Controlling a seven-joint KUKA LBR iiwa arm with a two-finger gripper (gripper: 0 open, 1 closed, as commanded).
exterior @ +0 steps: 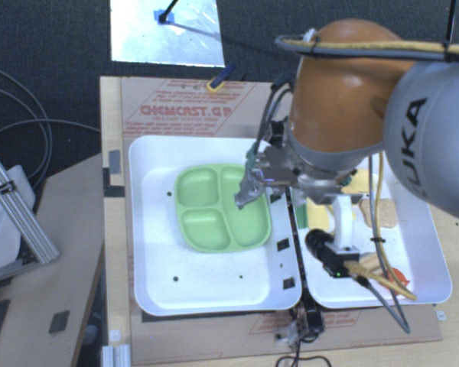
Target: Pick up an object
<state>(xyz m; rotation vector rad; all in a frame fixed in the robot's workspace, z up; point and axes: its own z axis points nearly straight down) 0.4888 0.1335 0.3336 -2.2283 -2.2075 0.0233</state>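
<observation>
End effector: the end effector (250, 192) hangs low over the left white shallow bin (157, 281). I cannot tell if it is open or closed, and I see nothing held in it.
Nearest thing: the light green plastic plate with compartments (214, 220) lies flat, directly under the end effector and stretching away to its view-left. The tool is above the plate's right rim.
Contact: I cannot tell if it touches.
Good grip: I think the raised rim is the only part to take, so the grip should close across it.
Risk: taken at one edge, the plate will probably tilt or slide, so lift slowly.
Farther out: the right white bin (436, 281), view-right of the end effector, holds small yellow and tan pieces, half hidden by the arm.
</observation>
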